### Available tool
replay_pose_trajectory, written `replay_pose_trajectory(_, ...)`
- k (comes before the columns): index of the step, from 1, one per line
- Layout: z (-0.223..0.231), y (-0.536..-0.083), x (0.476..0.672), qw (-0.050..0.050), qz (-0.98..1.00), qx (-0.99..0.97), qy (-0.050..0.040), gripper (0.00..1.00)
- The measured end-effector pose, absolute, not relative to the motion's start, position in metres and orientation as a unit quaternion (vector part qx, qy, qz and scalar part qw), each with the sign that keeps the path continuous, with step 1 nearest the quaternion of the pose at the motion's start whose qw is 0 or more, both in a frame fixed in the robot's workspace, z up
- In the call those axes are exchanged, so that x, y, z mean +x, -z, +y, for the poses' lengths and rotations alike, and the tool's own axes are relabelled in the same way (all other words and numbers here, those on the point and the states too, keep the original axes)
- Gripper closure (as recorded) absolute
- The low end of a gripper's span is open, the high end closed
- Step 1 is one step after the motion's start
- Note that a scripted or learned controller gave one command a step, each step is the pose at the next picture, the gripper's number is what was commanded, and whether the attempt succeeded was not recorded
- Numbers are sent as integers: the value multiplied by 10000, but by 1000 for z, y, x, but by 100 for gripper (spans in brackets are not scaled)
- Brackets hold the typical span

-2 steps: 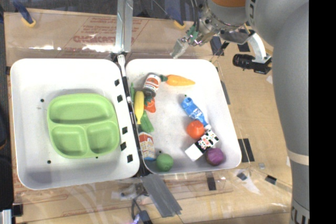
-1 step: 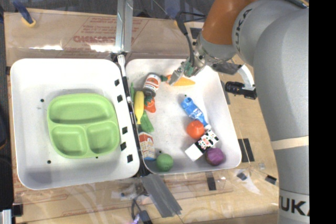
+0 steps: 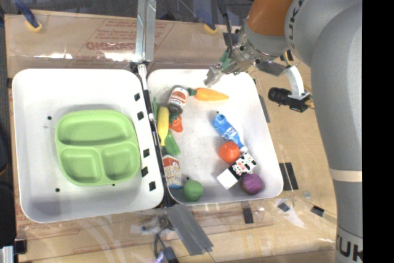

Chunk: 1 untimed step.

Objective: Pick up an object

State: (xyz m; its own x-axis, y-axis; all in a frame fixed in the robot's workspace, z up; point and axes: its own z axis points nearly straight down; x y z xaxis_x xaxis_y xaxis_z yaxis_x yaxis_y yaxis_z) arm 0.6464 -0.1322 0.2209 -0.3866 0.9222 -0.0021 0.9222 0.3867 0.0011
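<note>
Grey arm [image 3: 335, 71] with its orange band [image 3: 277, 0] fills the right side, nearest the camera, reaching in over the far right corner of the right bin [image 3: 261, 132]. Gripper [image 3: 215, 76] sits at that far edge, tips just above the carrot; nothing is visibly clamped, and whether it is open or closed cannot be told. Carrot [image 3: 211, 95] lies just below the tips, pointing right, touching or nearly touching a small can [image 3: 178, 98] with a red label to its left. Yellow corn [image 3: 162, 123] lies along the left wall of the right bin, with a red piece [image 3: 176, 124] beside it and a green piece [image 3: 172, 145] under it. Blue bottle [image 3: 225, 128] lies tilted mid-bin, orange ball [image 3: 229, 151] touching its lower end. Black-and-white carton [image 3: 237, 170] sits below the ball, purple fruit [image 3: 251, 183] just beside it at the near right corner. Green lime [image 3: 193, 189] sits at the near edge, next to a red-and-white pack [image 3: 171, 168]. Left bin [image 3: 31, 95] holds a green divided tray [image 3: 96, 146].
</note>
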Motion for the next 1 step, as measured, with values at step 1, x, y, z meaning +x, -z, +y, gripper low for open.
replay_pose_trajectory(1,-175,-118,631,-38,7594,6506,22,100)
